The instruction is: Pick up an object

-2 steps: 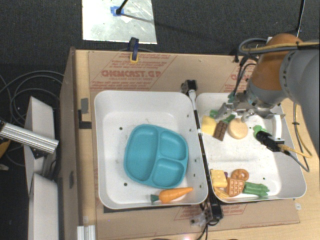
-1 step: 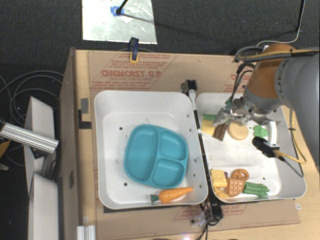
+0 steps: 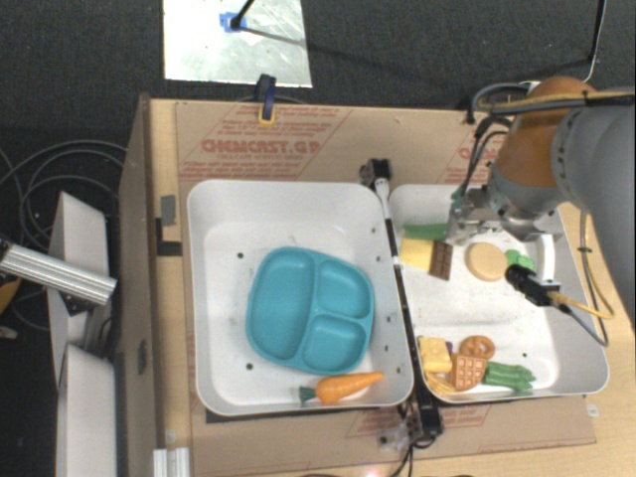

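i log the bench, brown board with red print, carrying two white bins side by side. left bin: holds a teal divided plate, tilted, near its centre; at the plate's 6 o'clock, against the bin's front wall, an orange carrot with a green top, lying flat.

right bin: the grey arm with its orange band comes in from 3 o'clock and ends at the bin's 12 o'clock area. the gripper sits low over the back of the bin; from here i cannot tell how its jaws stand or whether anything is between them.

near the gripper, at its 8 o'clock, i see a green piece, a yellow piece and a brown block, touching one another. a tan round disc lies at the gripper's 5 o'clock. at the bin's 7 o'clock corner, a cluster: pretzel, waffle, green bean pod.
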Controlling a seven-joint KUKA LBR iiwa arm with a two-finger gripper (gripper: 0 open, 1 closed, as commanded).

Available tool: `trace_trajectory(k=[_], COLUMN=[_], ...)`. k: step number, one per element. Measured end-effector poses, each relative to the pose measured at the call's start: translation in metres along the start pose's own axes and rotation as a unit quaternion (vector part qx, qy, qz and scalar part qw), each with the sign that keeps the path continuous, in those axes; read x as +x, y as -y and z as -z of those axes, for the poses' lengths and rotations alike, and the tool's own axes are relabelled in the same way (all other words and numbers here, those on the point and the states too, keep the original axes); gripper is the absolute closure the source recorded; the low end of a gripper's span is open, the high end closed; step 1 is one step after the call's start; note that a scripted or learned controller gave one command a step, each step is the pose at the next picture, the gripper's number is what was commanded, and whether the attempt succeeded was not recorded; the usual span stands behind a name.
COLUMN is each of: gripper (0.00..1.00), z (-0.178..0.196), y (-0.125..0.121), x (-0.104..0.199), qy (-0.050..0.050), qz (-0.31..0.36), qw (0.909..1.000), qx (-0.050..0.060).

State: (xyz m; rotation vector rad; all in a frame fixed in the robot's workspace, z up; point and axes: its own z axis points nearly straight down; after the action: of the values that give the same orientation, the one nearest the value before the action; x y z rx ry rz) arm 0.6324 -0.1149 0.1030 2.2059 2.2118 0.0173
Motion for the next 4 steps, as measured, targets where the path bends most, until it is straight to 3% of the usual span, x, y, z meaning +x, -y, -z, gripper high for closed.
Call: trace_trajectory(k=[1, 2, 3, 4], gripper=[1.0, 0.0, 0.0, 1.0], z=[0.022, 0.021, -0.017, -0.004], y=[0.026, 0.025, 0.034, 0.031], x=[-0.054, -0.051, -0.073, -0.071], qy=[-0.001, -0.002, -0.003, -0.003], qz=[-0.003, -0.001, -0.001, 0.002], qw=[1.0, 1.0, 1.0, 1.0], qx=[0.009, 0.009, 0.008, 0.005])
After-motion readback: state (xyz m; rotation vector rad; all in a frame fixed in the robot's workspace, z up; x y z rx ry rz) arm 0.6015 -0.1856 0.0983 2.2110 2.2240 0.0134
